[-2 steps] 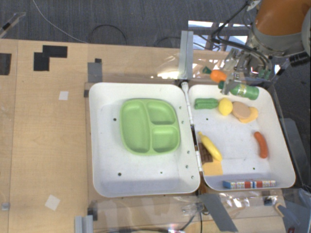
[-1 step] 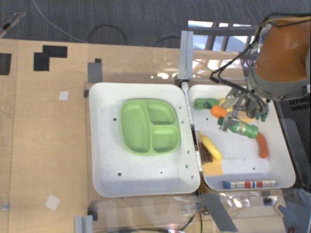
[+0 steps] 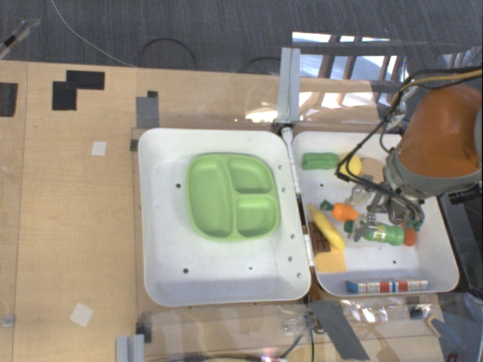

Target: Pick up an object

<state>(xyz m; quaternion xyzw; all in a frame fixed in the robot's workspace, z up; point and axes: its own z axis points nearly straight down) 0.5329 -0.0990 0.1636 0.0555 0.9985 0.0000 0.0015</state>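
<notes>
The right bin holds several small items. A green bottle with an orange cap lies on its side near the middle. An orange carrot and a yellow banana lie to its left. My gripper hangs low over the bin, right above the left end of the green bottle and beside the carrot. The arm's orange band covers the bin's far right part.
A green pickle and a tan disc lie at the back of the right bin. A yellow-orange cheese wedge and a striped flat box sit near its front. The left bin carries a green divided plate.
</notes>
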